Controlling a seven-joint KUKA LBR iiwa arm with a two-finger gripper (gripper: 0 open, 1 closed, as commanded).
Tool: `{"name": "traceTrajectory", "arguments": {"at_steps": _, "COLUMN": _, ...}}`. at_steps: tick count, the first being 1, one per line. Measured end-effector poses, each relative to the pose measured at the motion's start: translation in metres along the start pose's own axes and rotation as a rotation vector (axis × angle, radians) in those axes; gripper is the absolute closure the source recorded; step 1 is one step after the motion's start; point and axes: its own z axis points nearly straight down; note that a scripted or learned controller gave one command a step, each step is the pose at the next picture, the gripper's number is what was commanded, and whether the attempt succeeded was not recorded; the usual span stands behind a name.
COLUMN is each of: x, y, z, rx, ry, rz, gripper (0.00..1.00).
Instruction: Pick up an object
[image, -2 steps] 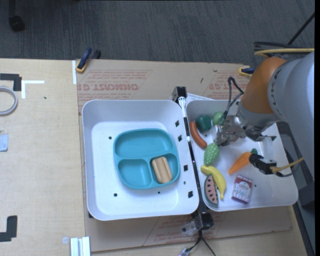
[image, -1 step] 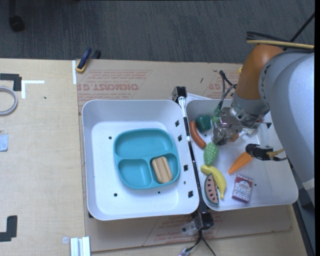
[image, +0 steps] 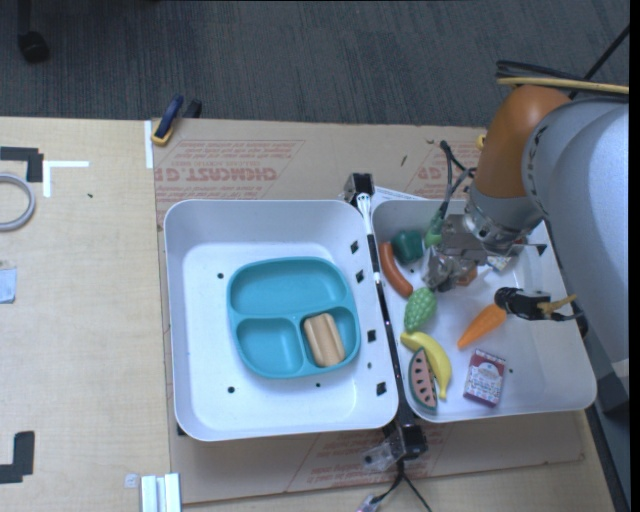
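Hovering low in right bin (image: 560, 395), near its back-left corner: gripper (image: 452, 268). Finger state: cannot tell, wrist blocking. Nearest targets crowding along left wall: sausage (image: 395, 270), green fruit (image: 420, 308), banana (image: 430, 358), melon slice (image: 421, 382). Carrot (image: 484, 324) lying mid-bin, box (image: 485, 378) toward front. Risk: clutter causing glancing contact, item slipping or two being nudged together.

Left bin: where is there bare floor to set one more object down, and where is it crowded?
In the left bin, bare white floor rings the teal tray, widest along its near and left sides. The tray's top compartment is bare; a bread roll fills one lower compartment. The right bin is crowded: banana, carrot, gripper.
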Motion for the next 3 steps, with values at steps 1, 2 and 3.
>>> {"name": "traceTrajectory", "arguments": {"at_steps": 1, "x": -0.054, "y": 0.002, "z": -0.192, "rx": -0.137, "ry": -0.017, "rz": -0.006, "gripper": 1.0}}
{"name": "traceTrajectory", "arguments": {"at_steps": 2, "x": -0.054, "y": 0.002, "z": -0.192, "rx": -0.137, "ry": -0.017, "rz": -0.007, "gripper": 0.0}}
{"name": "traceTrajectory", "arguments": {"at_steps": 3, "x": -0.086, "y": 0.024, "z": -0.027, "rx": -0.136, "ry": -0.016, "rz": -0.006, "gripper": 0.0}}
